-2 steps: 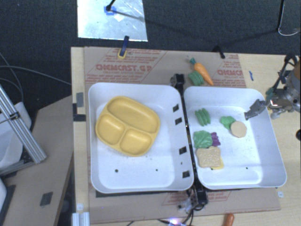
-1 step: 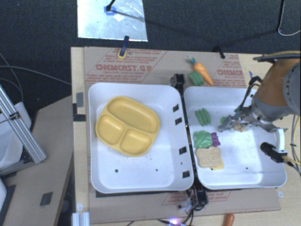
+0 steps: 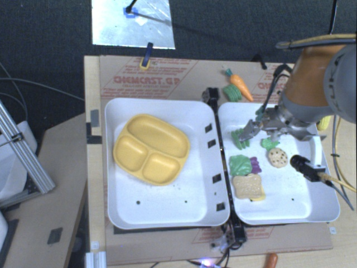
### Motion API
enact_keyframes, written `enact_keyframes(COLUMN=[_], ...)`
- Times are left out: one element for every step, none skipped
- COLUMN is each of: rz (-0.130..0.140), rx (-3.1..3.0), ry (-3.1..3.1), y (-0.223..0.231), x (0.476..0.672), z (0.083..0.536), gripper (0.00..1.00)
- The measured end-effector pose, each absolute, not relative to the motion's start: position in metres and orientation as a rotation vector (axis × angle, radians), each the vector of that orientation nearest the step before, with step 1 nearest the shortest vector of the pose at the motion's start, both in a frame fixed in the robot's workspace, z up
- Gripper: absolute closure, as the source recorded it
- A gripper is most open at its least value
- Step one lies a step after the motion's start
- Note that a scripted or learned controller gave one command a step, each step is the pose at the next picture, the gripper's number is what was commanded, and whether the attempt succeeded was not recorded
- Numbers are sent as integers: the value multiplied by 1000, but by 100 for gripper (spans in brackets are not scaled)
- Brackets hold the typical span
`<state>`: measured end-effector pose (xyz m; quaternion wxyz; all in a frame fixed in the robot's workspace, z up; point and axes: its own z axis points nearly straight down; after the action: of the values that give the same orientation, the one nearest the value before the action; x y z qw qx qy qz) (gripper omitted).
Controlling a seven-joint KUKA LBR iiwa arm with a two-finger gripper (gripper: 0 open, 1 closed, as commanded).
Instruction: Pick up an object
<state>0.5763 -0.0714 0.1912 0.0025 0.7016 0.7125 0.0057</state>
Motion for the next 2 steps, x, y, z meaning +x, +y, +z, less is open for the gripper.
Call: enact_keyframes(rz=[-3, -3], rx=[2225, 2224], ry=[2217, 2227], y=[-141, -103], x=[578, 530], z=[127, 103], gripper=[0, 0])
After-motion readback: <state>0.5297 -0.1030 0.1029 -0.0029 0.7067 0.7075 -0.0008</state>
